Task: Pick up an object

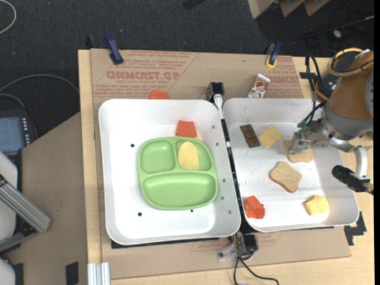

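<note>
The gripper [301, 140] is lowered into the right bin [350, 215], near that bin's far right edge, directly over a tan biscuit [300, 155]. The biscuit lies flat on the bin floor, with the gripper at its far edge. Whether the pincer is spread or closed cannot be told at this resolution, and nothing is seen held between its tips.

Progress: the approach is judged complete. The grasp is not confirmed, and the lift is not yet done, since the biscuit rests on the floor. Closure on the piece and a raise clear of the bin are judged to remain.

Orientation of the biscuit: its outline is roughly oval. The long axis is judged to run nearly parallel to the bin's far edge. No distinct front or pointed end is discernible.

Other contents of the right bin:
- A brown bar [250, 135] near the far left corner.
- A yellow block [270, 136] just beside the bar.
- A toast slice [285, 176] at the middle.
- A red piece [254, 206] at the near left corner.
- A yellow wedge [316, 205] at the near right corner.

The left bin [116, 177] carries a green tray [176, 189], with a yellow item [189, 155] in its far right compartment. A red block [186, 129] is placed beyond the tray.
</note>
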Tool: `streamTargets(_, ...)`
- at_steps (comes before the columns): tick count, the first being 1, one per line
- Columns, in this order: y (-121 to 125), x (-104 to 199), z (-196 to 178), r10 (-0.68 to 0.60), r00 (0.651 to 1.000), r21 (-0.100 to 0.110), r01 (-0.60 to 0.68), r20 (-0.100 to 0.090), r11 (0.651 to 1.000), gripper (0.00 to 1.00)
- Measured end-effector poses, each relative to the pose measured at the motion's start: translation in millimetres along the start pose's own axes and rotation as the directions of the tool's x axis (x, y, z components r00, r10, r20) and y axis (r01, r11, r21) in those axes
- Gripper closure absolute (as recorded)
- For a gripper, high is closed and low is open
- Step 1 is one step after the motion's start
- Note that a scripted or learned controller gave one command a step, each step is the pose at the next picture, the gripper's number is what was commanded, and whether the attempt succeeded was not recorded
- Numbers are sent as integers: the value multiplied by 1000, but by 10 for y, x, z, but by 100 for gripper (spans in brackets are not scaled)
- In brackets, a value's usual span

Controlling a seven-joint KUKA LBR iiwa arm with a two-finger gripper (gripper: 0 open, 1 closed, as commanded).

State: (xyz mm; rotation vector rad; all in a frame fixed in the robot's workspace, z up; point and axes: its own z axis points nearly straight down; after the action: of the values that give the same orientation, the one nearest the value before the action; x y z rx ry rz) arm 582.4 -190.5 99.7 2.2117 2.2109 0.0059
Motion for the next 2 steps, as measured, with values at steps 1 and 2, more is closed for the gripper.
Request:
streamTargets(1, -6, -1, 10, 0, 1000, 2, 0, 0, 1000, 0)
streamTargets(2, 4, -5, -99, 1, 1000, -2, -1, 1, 1000, 100)
